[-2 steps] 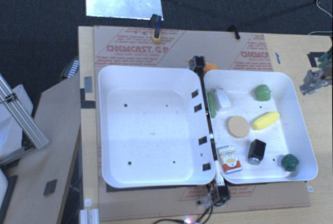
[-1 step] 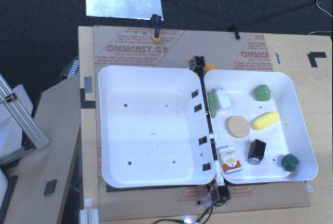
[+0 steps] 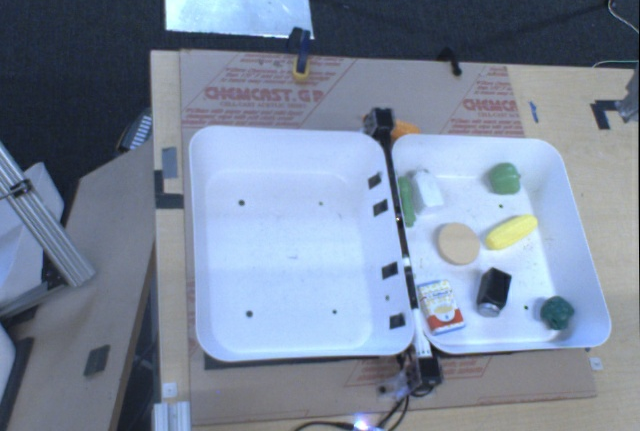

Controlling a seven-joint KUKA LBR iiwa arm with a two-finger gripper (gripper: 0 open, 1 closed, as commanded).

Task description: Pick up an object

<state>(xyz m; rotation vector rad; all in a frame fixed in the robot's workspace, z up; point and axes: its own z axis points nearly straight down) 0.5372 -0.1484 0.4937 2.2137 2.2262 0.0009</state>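
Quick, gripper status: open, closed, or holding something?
Gripper: cannot be told. It is barely in frame at the right edge of the view, above and clear of the right bin.

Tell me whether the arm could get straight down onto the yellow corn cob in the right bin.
Probably yes. The yellow corn cob lies in open floor of the right bin, apart from the tan disc and black can, with nothing over it.
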